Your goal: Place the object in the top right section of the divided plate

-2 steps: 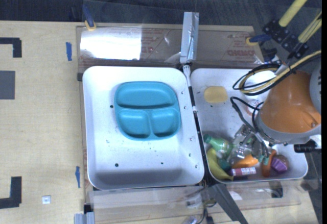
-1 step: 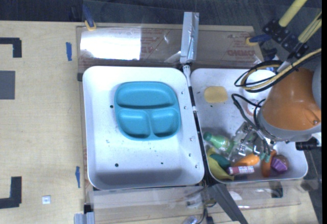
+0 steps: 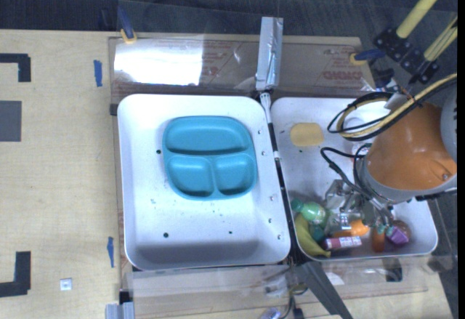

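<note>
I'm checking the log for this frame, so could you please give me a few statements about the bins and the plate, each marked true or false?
1. The blue divided plastic plate lies in the left white bin. True.
2. A small object already sits in one of the plate's sections. False: all its sections are bare.
3. The gripper is over the right white bin, above the pile of small toys. True.
4. The yellow banana-shaped toy lies on the blue plate. False: it lies in the right bin, near the bottom left corner.
5. A flat tan oval piece lies in the right bin's upper part. True.
</note>
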`<state>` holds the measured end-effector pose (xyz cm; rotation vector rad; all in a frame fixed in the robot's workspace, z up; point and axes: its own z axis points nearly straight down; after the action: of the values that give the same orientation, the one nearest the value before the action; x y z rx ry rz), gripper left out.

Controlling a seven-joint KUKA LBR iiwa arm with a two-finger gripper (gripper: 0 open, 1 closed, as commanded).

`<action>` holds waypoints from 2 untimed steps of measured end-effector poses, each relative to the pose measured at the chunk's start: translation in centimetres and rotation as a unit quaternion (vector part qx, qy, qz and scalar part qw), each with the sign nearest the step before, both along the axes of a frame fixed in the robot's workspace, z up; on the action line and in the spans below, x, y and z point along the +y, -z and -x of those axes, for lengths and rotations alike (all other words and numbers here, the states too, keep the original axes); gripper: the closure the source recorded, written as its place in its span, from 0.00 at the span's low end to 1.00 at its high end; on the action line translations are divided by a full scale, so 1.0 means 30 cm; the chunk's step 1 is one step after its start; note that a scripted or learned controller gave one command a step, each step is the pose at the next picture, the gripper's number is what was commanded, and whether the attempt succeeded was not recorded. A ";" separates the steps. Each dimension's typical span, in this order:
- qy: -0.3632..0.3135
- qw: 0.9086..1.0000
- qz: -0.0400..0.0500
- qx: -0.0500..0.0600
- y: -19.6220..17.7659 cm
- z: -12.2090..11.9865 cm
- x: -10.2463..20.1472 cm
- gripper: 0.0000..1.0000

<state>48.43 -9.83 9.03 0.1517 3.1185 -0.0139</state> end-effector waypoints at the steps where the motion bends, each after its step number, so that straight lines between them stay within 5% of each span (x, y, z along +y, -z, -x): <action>1: -0.181 0.983 -0.004 0.006 -0.320 0.009 0.405 1.00; 2: -0.194 0.981 0.004 0.009 -0.141 -0.026 0.150 1.00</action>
<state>49.22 -5.31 13.27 -0.4599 3.1036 -0.0231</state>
